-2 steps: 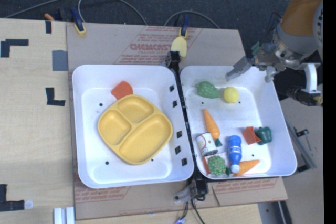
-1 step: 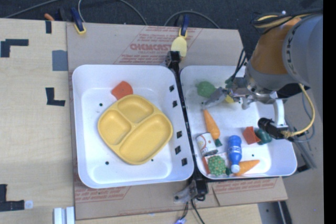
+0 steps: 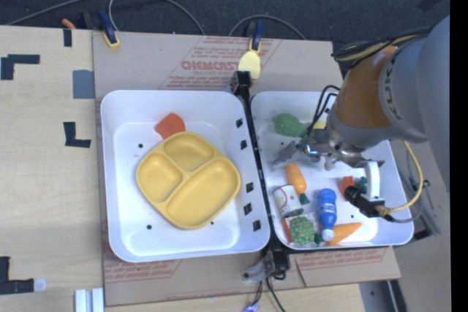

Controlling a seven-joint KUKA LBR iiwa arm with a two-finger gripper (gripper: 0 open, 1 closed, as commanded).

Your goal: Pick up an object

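- Arm (image 3: 380, 95) reaches in from the right over the right bin (image 3: 398, 234); orange band sits above the wrist; gripper (image 3: 303, 150) hangs low in the middle of that bin
- Claw state: cannot tell; the wrist hides it from above; nothing is seen clamped
- Candidates in the right bin: green leafy toy (image 3: 289, 124) just beside the gripper toward the back; small orange carrot (image 3: 295, 177) just in front of it; blue bottle (image 3: 326, 207), green knobbly piece (image 3: 301, 230) and a second carrot (image 3: 348, 231) near the front wall
- Left bin (image 3: 117, 230) holds a yellow divided plate (image 3: 188, 178) with an orange block (image 3: 170, 125) behind it; well apart from the gripper
- Judged step: approach or descent, no pick-up yet made
- Next move likely calls for settling on one item, probably the carrot or leafy toy, then closing and lifting straight; crowding risks a miss
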